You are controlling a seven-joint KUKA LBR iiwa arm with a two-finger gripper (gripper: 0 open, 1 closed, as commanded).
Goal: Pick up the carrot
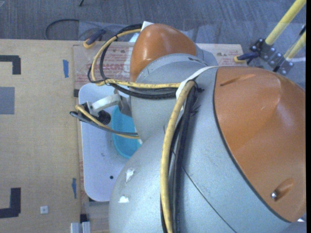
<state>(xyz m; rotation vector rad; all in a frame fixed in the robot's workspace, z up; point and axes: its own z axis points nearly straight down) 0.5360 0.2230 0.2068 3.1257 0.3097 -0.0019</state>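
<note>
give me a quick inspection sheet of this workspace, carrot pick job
surface: a white bin lies at the left of the arm, on a brown bench top that bears black corner marks and blue tape strips
job's things: carrot nothing seen; the arm covers most of the bin
clutter: a light blue object lies in the bin, partly under the arm; small dark specks on the bin floor
gripper: hidden by the arm's own bulk, state cannot be told
cables: yellow and black cables loop over the grey and orange arm and run down its side
surroundings: grey floor beyond the bench, a black cable loop, yellow poles at top right
</note>
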